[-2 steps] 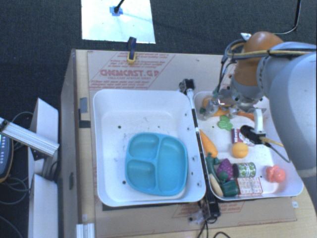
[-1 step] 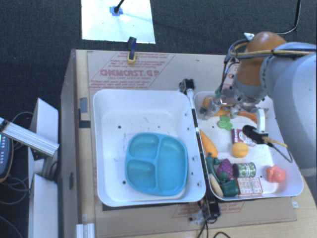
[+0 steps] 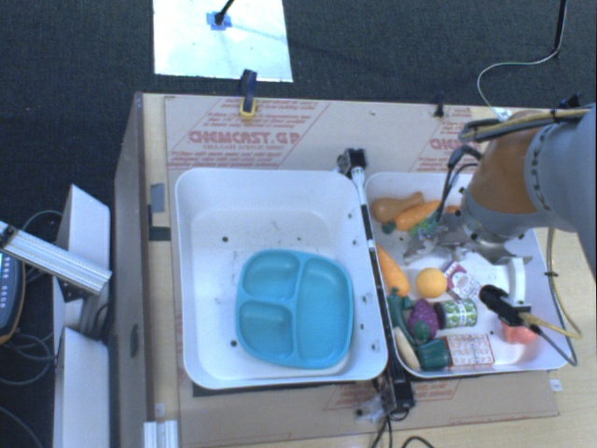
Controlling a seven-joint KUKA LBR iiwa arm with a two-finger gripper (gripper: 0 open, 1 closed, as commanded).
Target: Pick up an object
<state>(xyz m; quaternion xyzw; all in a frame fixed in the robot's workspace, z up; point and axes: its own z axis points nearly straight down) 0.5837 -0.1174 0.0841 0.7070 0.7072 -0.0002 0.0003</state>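
Note:
The right bin (image 3: pixel 546 367) holds several toy foods. An orange squash (image 3: pixel 394 204) and a carrot (image 3: pixel 416 217) lie at its far left, and another orange piece (image 3: pixel 393 274) rests along the left wall. A yellow lemon (image 3: pixel 430 283) sits in the middle beside a red-and-white sachet (image 3: pixel 460 279). Nearer the front are a purple fruit (image 3: pixel 423 319), a green can (image 3: pixel 457 314), a dark green block (image 3: pixel 433 354) and a red-printed card (image 3: pixel 472 350). My gripper (image 3: pixel 437 242) hangs low over the bin's middle, just above the lemon and right of the carrot.
The left bin (image 3: pixel 201 250) holds a blue sectioned plate (image 3: pixel 295 309). A divider rail (image 3: pixel 368 241) runs between the bins. A pink piece (image 3: pixel 520 335) lies at the right bin's front right. My arm (image 3: pixel 522 180) covers the right bin's far right corner.

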